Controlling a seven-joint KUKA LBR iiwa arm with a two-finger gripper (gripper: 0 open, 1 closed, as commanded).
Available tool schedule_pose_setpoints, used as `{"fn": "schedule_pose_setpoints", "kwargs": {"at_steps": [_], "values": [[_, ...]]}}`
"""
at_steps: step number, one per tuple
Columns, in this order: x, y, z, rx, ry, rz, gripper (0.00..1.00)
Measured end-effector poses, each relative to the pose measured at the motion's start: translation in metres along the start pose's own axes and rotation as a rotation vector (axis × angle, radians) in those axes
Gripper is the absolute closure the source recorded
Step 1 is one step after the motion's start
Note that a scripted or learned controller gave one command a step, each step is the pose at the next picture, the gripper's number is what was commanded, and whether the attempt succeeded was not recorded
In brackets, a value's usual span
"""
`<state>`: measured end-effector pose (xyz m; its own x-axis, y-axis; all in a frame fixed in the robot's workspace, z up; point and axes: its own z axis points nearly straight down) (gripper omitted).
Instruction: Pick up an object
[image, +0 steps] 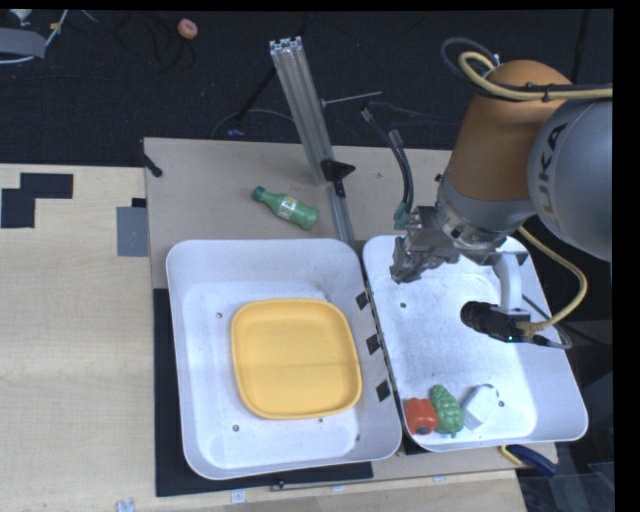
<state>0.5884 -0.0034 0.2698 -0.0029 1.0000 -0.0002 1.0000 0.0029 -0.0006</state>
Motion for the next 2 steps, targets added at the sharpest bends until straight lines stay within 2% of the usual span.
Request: {"fn": "schedule_pose_setpoints", "kwargs": {"at_steps": [2], "values": [[0.091,0.029,0.010,0.000,0.000,0.001,1.00]]}}
